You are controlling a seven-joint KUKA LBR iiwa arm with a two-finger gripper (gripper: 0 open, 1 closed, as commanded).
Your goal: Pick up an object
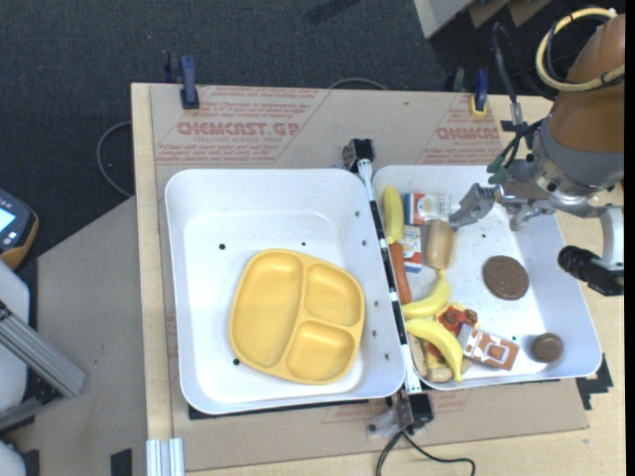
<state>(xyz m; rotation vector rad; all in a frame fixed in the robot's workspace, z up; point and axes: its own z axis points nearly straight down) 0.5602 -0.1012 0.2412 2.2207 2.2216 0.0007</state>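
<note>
My gripper (496, 211) hangs over the upper middle of the right bin (580, 310) with its fingers spread open and only white bin floor between them. Its left finger (468, 208) points toward a tan bread roll (438, 244) just below it and a small carton (429, 206) beside it. A round brown cookie (507, 278) lies below the gripper, apart from it. Along the bin's left side lie a small yellow banana (393, 213), a reddish sausage (399, 271) and two more bananas (435, 345).
The left bin (198, 216) holds a yellow divided plate (296, 315). In the right bin's lower part sit a red toy (456, 317), an orange-and-white packet (491, 350) and a small brown round piece (547, 346). Clamps (187, 79) grip the board's far edge.
</note>
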